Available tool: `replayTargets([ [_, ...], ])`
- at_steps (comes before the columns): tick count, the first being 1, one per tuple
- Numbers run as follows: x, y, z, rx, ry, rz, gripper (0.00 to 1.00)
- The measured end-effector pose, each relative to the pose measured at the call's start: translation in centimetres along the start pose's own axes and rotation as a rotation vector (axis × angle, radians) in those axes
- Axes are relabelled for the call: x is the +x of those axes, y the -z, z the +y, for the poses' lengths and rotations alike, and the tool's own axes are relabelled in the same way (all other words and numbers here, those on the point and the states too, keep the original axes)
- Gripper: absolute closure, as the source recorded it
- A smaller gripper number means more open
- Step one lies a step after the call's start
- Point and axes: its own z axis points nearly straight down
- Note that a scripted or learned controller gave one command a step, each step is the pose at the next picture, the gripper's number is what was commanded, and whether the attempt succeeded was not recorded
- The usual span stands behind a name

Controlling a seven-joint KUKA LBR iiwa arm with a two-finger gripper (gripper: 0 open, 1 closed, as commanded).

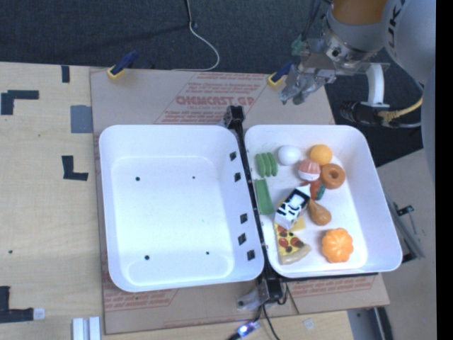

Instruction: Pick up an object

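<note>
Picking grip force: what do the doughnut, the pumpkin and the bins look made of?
Doughnut: probably moulded plastic toy, smooth brown surface with slight sheen. Pumpkin: likely plastic or rubber, uniform orange, ribbed, fairly matte. Bins: thin white plastic by the look, rounded formed corners, soft glare on the floor.

Fixed overhead camera, slanted down, both bins [106,147]
</note>
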Motion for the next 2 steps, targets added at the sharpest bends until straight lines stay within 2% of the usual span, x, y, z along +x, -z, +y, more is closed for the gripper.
replayTargets([
  [1, 5.7, 21.8, 0.0, -0.013, -0.002, -0.001, 1.0],
  [2, 5.7, 5.8, -0.2, 0.025, -0.01, -0.003, 1.0],
])
